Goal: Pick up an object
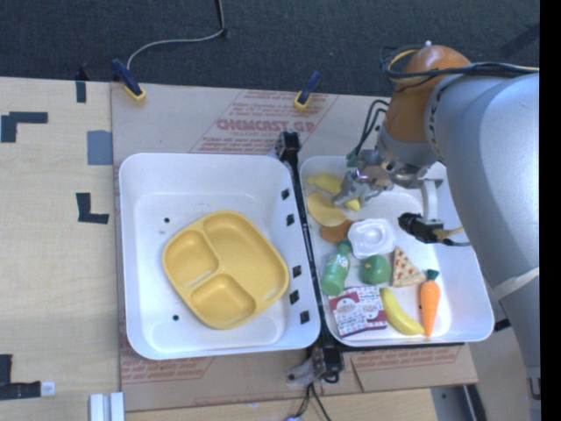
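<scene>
We find the gripper (355, 187) low over the far end of the right bin (469, 318), above a cluster of yellow toy pieces (326, 196). Whether the fingers are spread, pressed together or pinching a piece, we cannot tell: they sit dark and small against the clutter.

The nearest candidates are those yellow pieces, which lie at the bin's far left corner, just beside the divider between the bins. They overlap one another and a brown piece (334, 231) below them. We judge them to be light, hollow plastic, stiff and rather slippery, so a grasp should close across a narrow width, not along a curved face (a curved face tends to squirt out of the fingers).

Other items in the same bin:
- a white cup (369, 235), near the middle, likely light but wide for the fingers;
- a green bottle (336, 271), lying tilted, best taken across its body;
- a banana (402, 313) and a carrot (429, 304), side by side at the near end, both slim and easy to span;
- a pizza slice (404, 268) and a flat red packet (358, 310), which we expect to be hard to lift off the floor.

The left bin (140, 235) holds a yellow divided tray (224, 268).
</scene>
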